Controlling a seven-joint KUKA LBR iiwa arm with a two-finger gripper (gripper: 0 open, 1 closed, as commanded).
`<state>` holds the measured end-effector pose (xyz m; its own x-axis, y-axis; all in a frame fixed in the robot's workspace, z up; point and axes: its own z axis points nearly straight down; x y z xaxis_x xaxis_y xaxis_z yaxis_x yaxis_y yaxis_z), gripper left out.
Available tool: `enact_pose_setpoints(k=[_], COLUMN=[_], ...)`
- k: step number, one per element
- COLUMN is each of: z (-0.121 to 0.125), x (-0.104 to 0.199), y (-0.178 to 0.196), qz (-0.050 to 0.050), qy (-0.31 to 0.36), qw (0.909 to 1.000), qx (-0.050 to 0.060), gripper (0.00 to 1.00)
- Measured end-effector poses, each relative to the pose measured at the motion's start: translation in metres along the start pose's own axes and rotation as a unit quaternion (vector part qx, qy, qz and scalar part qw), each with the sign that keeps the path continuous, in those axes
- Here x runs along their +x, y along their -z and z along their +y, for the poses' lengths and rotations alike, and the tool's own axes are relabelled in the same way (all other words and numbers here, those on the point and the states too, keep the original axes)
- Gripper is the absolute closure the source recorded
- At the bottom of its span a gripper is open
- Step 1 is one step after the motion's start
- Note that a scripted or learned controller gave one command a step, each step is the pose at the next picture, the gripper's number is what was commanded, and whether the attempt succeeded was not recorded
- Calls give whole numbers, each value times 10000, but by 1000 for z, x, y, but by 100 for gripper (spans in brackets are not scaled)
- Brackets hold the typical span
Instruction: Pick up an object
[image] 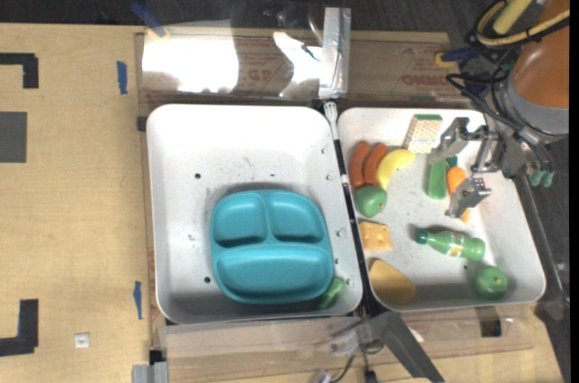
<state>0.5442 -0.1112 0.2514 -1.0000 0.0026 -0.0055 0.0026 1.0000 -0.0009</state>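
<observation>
gripper (463, 162) hovers above orange piece (455, 179); cracker box (422, 133) print unreadable.

Two bins sit side by side on the bench. In the left bin (172, 146) a divided tray (270, 245) lies toward the near wall, with a small item, hard to make out, tucked at its near right corner.

The right bin (529, 254) is crowded. Along its left side, two sausages (366, 160) and a banana (395, 164) lie together, a pear (370, 200) just in front of them, then a cracker (376, 235), then a chip (391, 279) nearest the front. A box (422, 133) sits at the back. The gripper (463, 162) reaches in from the right beside a carrot (458, 187). In front of that lies a bottle (450, 243), and an apple (491, 281) sits in the near right corner.
</observation>
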Motion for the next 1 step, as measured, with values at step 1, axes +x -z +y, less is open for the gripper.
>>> enact_pose_setpoints(k=[1], z=[-74], x=[-38], y=[-144], qz=[76], qy=[-208], qw=[9998], qx=[-18], gripper=[0])
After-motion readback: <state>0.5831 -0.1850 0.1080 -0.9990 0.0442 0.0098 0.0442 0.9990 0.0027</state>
